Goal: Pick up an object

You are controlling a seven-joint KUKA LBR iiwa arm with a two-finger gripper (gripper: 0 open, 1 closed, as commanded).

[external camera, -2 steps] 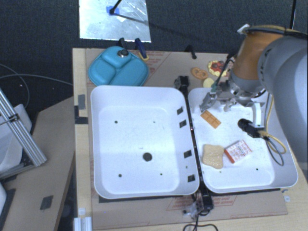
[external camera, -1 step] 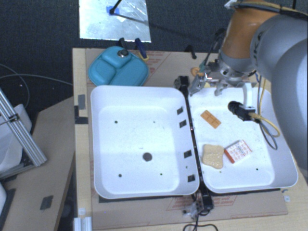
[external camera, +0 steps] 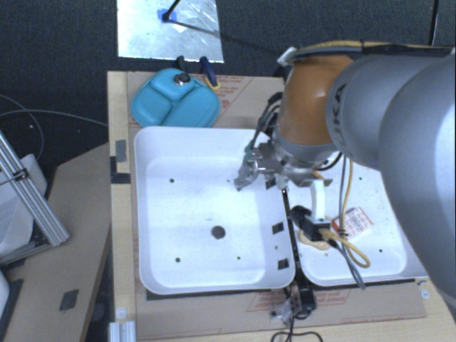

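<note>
My gripper (external camera: 247, 175) hangs over the right part of the left white bin (external camera: 153, 191), close to the wall between the two bins. Nothing shows in it. A small red-and-white packet (external camera: 358, 221) lies in the right bin (external camera: 388, 262), partly behind the arm's cable. A small dark round spot (external camera: 218, 232) sits on the floor of the left bin, below and left of the gripper; I cannot tell whether it is an object or a mark. The bulky grey and orange arm hides much of the right bin.
A blue lidded container (external camera: 174, 100) stands just behind the left bin. Further back a shiny metal sheet (external camera: 169, 20) lies on the dark floor. An aluminium frame (external camera: 28, 198) stands off the bench at the left.
</note>
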